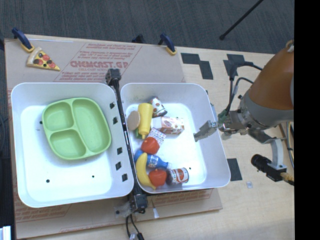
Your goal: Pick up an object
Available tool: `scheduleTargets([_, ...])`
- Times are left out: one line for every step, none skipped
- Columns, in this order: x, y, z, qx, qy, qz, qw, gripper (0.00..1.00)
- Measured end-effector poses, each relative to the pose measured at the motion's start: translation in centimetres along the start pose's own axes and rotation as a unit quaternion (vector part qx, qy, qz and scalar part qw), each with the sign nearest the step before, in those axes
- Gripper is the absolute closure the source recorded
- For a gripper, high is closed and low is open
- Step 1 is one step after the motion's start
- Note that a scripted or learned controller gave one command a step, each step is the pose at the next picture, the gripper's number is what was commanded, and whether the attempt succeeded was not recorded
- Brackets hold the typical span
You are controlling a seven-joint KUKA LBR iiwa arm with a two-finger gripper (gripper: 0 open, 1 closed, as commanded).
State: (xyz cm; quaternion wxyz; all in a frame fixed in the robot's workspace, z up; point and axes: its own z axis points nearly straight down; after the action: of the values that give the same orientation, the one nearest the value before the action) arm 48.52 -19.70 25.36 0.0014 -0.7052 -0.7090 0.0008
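Observation:
The right bin point(212, 154) holds a cluster of toy food along its left side: a yellow mustard bottle point(144, 118), a brown round piece point(133, 119), a small dark-capped bottle point(158, 105), a carton point(171, 125), a red tomato point(150, 145), a banana point(140, 170), a blue-and-white item point(155, 161), a red fruit point(157, 177) and a small can point(178, 175). My gripper point(204, 131) hangs above the bin's right rim, to the right of the carton and apart from every object. Nothing is seen in its grasp.
The left bin point(30, 179) carries a green divided plate point(76, 128). A toy pizza slice point(42, 60) lies on the cardboard behind the bins. Blue clamps point(168, 42) grip the cardboard's far edge. Bare bin floor lies between the food and the gripper.

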Motion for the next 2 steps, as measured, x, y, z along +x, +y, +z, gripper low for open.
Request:
scheduleTargets([-1.4,-1.0,14.7,0.002,0.001,-0.001,1.0000,0.00])
scheduleTargets([4.8,6.6,16.2,0.000,0.000,-0.002,1.0000,0.00])
